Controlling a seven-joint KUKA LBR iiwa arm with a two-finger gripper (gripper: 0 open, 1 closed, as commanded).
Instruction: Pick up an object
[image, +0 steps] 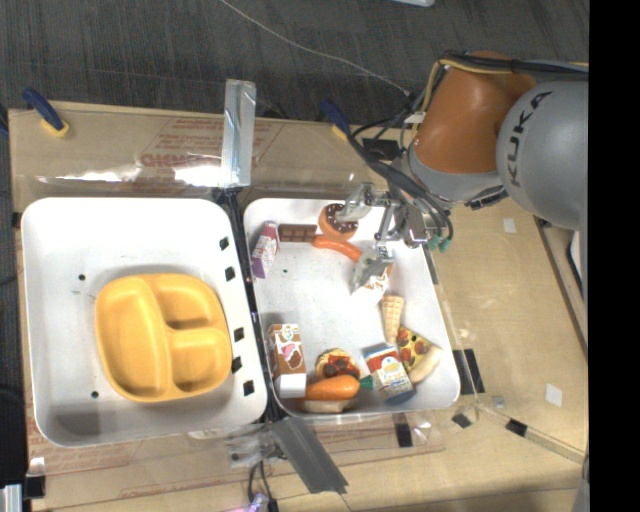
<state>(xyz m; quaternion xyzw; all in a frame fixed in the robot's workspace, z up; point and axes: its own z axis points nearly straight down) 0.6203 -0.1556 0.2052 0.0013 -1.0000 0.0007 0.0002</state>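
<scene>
arm (520, 120): "KUKA" lettering | cartons (287, 350): labels unreadable | fingers (375, 270) over right bin (300, 290)

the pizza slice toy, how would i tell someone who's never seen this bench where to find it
Look in the right-hand white bin, the one crowded with toy food, and go to its lower right corner. The pizza slice lies there, just right of a small carton and below the ice cream cone. It is the only flat wedge, tan crust with red topping.
</scene>
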